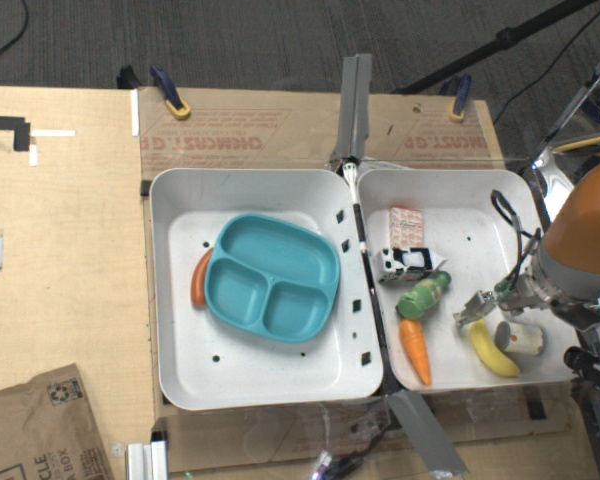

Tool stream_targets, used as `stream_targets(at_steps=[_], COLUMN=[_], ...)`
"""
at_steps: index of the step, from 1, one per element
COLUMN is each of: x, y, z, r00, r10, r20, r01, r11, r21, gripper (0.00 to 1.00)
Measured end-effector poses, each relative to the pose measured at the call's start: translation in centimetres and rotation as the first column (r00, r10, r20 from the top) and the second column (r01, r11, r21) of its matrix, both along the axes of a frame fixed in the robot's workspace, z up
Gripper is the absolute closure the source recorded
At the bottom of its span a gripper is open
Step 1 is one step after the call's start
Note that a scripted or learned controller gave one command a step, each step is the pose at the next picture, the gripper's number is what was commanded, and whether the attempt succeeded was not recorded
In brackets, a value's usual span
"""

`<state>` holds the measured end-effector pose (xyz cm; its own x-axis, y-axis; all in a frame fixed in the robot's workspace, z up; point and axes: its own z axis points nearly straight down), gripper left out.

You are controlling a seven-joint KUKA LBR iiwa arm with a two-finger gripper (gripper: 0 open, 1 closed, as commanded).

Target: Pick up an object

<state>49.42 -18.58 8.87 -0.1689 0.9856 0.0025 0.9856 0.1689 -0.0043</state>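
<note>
The right bin point(460, 183) holds an orange carrot point(414, 351), a green bottle-shaped toy point(423, 296), a black and white toy point(408, 261), a pink patterned packet point(406, 227), a yellow banana point(492, 349) and a small pale cup point(523, 339). My gripper point(476, 309) hangs low over the bin's right half, just above the banana's upper end, with its metal fingers point(469, 314) pointing left. Nothing shows between them. The arm's orange band point(585, 230) is at the right edge.
The left bin point(170, 298) carries a teal divided plate point(272, 279) with an orange sausage-shaped toy point(199, 278) tucked at its left side. A grey divider bar point(354, 118) runs between the bins. Clamps and a cardboard sheet lie behind them.
</note>
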Motion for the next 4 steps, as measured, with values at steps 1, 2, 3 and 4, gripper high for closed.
stream_targets(at_steps=[1, 2, 3, 4], x=[0.1, -1.7, 1.6, 6.5], y=[-0.1, 3.3, 12.0, 14.3], z=[0.6, 0.0, 12.8, 14.7], r00=[1.0, 0.975, 0.977, 0.974], r10=[-0.004, -0.221, -0.215, -0.225], r20=[-0.003, 0.0, -0.002, -0.003], r01=[0.004, 0.221, 0.215, 0.225], r11=[1.0, 0.975, 0.977, 0.974], r21=[0.0, -0.001, -0.005, -0.007], gripper=[1.0, 1.0, 1.0, 1.0])
